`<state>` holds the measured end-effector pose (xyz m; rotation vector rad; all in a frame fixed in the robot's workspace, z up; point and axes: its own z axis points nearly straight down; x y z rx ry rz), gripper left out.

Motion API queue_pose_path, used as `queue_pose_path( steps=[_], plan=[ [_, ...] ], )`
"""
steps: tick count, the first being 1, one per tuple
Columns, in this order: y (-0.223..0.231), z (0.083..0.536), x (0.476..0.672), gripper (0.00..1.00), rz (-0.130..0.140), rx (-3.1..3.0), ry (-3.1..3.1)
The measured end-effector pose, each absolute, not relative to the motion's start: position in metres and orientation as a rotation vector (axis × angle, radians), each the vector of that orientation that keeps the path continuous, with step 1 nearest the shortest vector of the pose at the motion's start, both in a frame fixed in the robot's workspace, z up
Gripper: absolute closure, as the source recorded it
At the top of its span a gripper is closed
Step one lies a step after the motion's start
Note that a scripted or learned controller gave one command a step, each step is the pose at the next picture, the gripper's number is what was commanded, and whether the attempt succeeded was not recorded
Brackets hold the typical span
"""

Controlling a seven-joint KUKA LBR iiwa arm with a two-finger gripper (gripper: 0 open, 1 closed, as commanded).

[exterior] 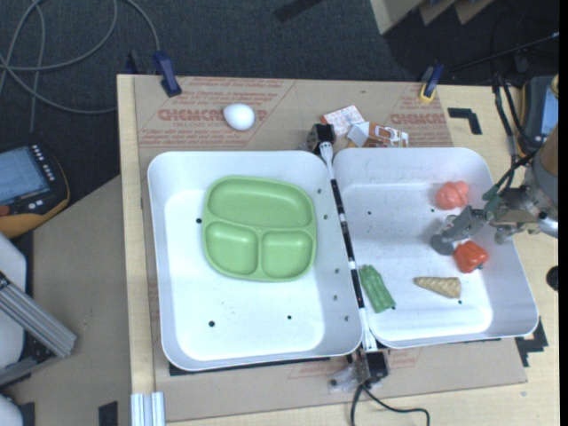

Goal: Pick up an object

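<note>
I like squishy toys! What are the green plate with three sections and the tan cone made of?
The pale green three-section plate looks like moulded plastic: one even colour, rounded dividers, a soft matte sheen. The small tan cone in the right white bin could be plastic or foam toy food; it looks dull, but it is too small to tell for sure.

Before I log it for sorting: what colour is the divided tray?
Light green, clearest in the camera view.
</note>
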<state>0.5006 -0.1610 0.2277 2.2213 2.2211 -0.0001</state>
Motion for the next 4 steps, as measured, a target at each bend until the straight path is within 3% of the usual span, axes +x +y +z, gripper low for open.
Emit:
queue_pose_path(
  steps=[1,2,3,4],
  plan=[
    [-0.215,0.199,0.564,0.0,-0.001,2.22,2.219],
    [-0.204,0.085,0.563,0.0,0.0,2.221,2.221],
    [-0.205,0.095,0.563,1.0,0.001,2.221,2.219],
    [-0.141,0.194,0.663,1.0,0.004,2.217,2.222]
  ],
)
